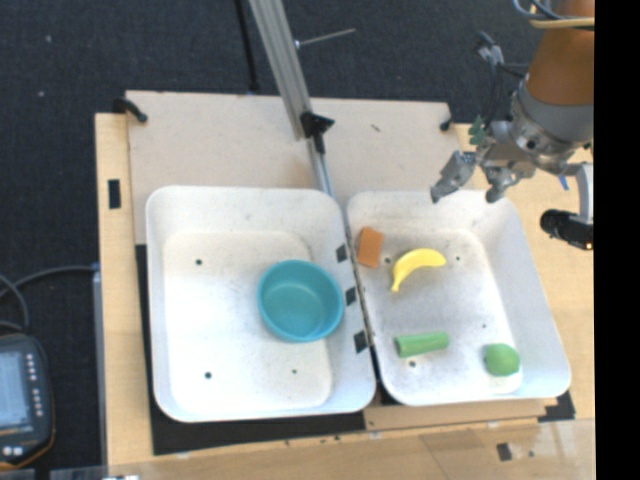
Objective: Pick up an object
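Gripper: two-finger gripper (468,187) hangs above far edge of right white bin (530,298); fingers spread apart, nothing between them.
Candidates: all in right bin. Small yellow plastic banana (415,265) nearest, mid-bin; orange block (370,247) by left wall; green cylinder (421,344) and green round fruit (502,359) at near side.
Handling: banana probably light, stiff, slick toy plastic; curved, may roll.
Hold: across its thick middle, jaws square to the curve.
Left bin: teal plastic bowl (300,301); thin rim, awkward pick.

Blue bowl (300,300), yellow banana (416,265), orange block (370,247), green cylinder (421,344).
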`<action>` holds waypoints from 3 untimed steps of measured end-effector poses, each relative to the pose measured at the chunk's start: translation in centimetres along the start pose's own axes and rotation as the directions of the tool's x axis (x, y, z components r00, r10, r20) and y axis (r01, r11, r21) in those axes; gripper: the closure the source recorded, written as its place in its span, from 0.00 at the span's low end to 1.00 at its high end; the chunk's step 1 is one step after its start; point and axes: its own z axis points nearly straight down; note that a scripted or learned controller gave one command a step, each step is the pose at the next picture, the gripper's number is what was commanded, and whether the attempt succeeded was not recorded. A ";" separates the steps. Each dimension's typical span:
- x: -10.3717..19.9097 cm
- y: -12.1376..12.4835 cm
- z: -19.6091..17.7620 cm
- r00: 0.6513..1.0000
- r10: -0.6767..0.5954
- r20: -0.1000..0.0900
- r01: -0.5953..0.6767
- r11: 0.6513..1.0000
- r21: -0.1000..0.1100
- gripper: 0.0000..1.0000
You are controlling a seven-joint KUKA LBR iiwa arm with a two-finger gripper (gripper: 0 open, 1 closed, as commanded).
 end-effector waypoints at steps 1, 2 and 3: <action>0.0 0.0 0.0 1.000 0.000 0.000 0.000 1.000 0.000 0.00; -0.6 0.1 4.3 1.000 0.004 0.002 -0.004 1.000 0.004 0.00; -1.0 0.4 8.6 1.000 0.005 0.002 -0.005 1.000 0.004 0.00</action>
